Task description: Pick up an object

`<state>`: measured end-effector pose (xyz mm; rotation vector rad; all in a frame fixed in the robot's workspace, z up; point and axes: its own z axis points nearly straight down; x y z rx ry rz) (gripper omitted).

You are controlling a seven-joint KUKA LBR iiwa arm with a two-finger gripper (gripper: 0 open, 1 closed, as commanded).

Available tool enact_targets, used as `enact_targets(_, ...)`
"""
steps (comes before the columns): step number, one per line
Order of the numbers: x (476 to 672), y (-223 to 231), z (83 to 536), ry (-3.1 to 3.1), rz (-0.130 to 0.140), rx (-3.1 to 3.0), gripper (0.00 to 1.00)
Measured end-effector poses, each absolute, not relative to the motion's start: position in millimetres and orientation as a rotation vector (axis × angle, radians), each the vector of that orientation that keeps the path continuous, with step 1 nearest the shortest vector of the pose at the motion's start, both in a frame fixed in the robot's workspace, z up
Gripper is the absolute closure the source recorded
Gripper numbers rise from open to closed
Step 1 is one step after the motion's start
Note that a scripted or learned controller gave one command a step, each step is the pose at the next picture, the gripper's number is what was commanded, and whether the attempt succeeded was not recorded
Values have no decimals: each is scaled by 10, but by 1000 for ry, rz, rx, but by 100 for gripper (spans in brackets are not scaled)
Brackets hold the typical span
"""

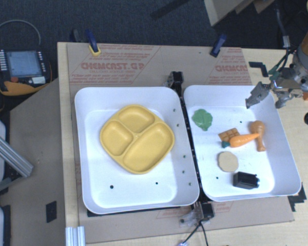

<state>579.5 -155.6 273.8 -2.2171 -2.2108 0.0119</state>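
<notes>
In the right bin [282, 181] lie a green leafy piece [201, 119], an orange carrot [243, 139] across a small brown cracker [228, 136], a tan drumstick-like piece [258, 134], a round beige cookie [228, 162] and a black block [245, 180]. My gripper [268, 97] hangs over the bin's far right corner with its two fingers spread apart and nothing between them. It is above and to the right of the carrot group, clear of every object.
The left bin [92, 188] holds a yellow three-compartment plate [137, 138]. Black clips [175, 79] join the bins at the middle seam. A blue clamp [217, 45] and a yellow-tipped clamp [93, 43] sit at the board's far edge. A pendant [20, 68] lies far left.
</notes>
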Motion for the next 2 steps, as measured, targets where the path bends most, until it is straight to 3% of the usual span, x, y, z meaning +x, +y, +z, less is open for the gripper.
enact_targets(1, 5815, -1551, 2808, -2222, 0, -2221, 0)
enact_targets(2, 5754, -1472, 2322, -2217, 5, -2217, 0)
